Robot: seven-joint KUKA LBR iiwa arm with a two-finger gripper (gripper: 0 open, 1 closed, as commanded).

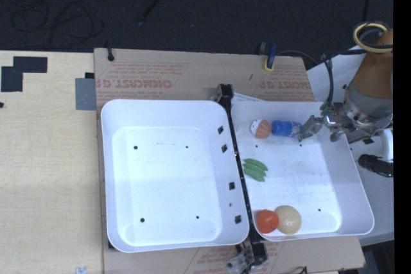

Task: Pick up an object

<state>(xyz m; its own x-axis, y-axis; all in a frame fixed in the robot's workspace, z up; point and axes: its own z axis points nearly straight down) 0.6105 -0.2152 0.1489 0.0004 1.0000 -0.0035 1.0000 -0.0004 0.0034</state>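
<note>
- Nothing is picked yet: the gripper (313, 128) stands at the right bin's (350, 167) upper right edge, just beside the blue object (281, 128); I cannot tell the state of its jaws.
- Still to do: close on one object and lift.
- A shell-like piece (261, 129) touches the blue one; the green pod (255, 169), red ball (267, 221) and cream ball (288, 219) lie lower in the frame.

The right bin (347, 202) holds a bottle (282, 128) at the back, a pea pod (255, 169) mid-left, and two balls (278, 220) in front.

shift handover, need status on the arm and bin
Gripper over right bin top edge, nothing gripped. Blue object just beside it. Nothing blocking.
</note>
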